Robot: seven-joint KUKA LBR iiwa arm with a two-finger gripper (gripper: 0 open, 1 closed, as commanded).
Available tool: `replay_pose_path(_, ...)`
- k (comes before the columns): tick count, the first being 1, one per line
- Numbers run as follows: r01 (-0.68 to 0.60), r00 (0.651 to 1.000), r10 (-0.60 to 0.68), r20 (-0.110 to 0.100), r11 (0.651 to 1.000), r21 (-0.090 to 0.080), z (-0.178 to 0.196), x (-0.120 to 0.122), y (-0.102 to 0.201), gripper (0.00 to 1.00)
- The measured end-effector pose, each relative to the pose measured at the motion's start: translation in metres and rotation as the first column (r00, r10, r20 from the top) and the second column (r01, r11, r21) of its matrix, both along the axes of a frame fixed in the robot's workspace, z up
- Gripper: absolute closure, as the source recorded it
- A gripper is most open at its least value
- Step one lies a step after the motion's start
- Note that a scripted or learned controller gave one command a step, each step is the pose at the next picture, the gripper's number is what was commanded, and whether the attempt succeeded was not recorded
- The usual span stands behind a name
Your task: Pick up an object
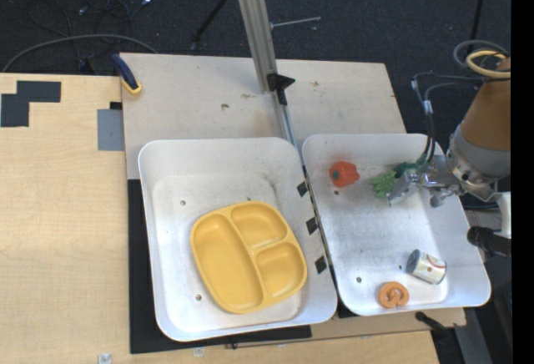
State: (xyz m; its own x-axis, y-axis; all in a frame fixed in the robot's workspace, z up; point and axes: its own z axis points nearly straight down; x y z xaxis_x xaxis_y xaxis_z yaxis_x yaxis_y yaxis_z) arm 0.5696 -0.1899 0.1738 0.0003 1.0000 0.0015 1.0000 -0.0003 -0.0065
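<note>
In the right bin several small objects lie apart. A red round object sits near the back left. Just right of it is a green leafy object. Toward the front lie a white and blue cylinder on its side and an orange ring. My gripper is low over the back of this bin, right against the green object's right side. Its metal tip overlaps the green object, so their contact is unclear.
The left bin holds a yellow divided plate. An upright metal post stands behind the bins. The grey and orange arm comes in over the right bin's right rim. Black clips line the seam between the bins.
</note>
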Motion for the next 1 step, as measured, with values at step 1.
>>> replay_pose_path(1, 0.0, 1.0, 0.0, 0.0, 1.0, 0.001, -0.0596, -0.0016, 0.0098, 0.0)
